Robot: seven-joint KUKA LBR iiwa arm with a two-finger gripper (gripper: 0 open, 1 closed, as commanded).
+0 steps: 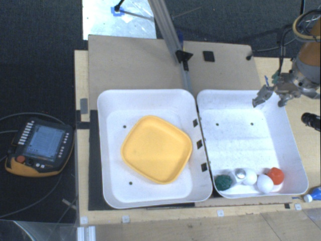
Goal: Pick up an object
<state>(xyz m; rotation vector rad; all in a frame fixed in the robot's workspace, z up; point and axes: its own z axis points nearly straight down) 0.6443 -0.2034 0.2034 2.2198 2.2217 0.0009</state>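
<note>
**Pincer spread above the right bin's far corner**

The arm [307, 44] is cut off at the frame's right edge. Its pincer [271, 100] hangs released, 2 fingers apart, grasping nothing. The left bin [108, 109] holds a yellow plate [156, 148]. Along the right bin's [241, 134] near wall lie a green object [223, 182], 2 white balls [265, 184] and an orange ball [275, 174], with a small shiny piece too small to identify.

You have two white bins: left bin [108, 134], right bin [241, 129]. Left bin: one yellow plate [156, 148]. Right bin, clustered at 6 o'clock: one green ball [223, 181], one silver ball [241, 174], two white balls [250, 178] [265, 184], one orange ball [275, 174].
</note>
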